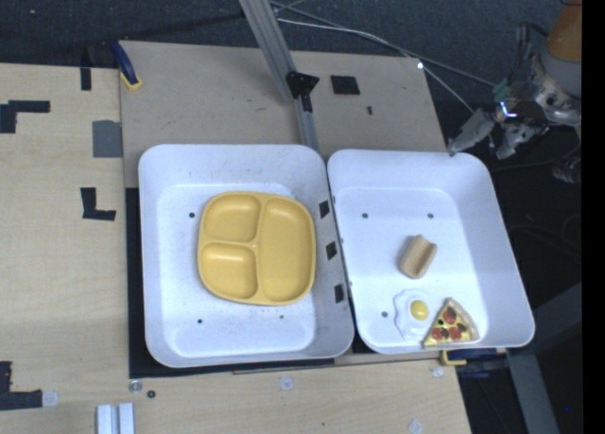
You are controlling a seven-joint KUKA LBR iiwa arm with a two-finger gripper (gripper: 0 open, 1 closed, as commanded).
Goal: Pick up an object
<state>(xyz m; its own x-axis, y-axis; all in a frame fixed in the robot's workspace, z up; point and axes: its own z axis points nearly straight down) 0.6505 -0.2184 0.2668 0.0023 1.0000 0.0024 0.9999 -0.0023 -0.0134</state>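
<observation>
In the right bin (378,177) lie three small items: a tan bread-like cylinder (417,255) near the middle, a toy fried egg (414,312) at the front, and a pizza slice (450,323) touching the egg's right side. My gripper (486,139) hovers at the bin's far right corner, outside its rim and well away from those items. Its two dark fingers stand apart, open, with nothing between them. The orange-banded wrist rises toward the upper right edge.
A yellow divided plate (255,248) fills the middle of the left bin (170,177). A metal pole (274,35) slants down to the bench behind the two bins. Cables run across the dark floor at the top.
</observation>
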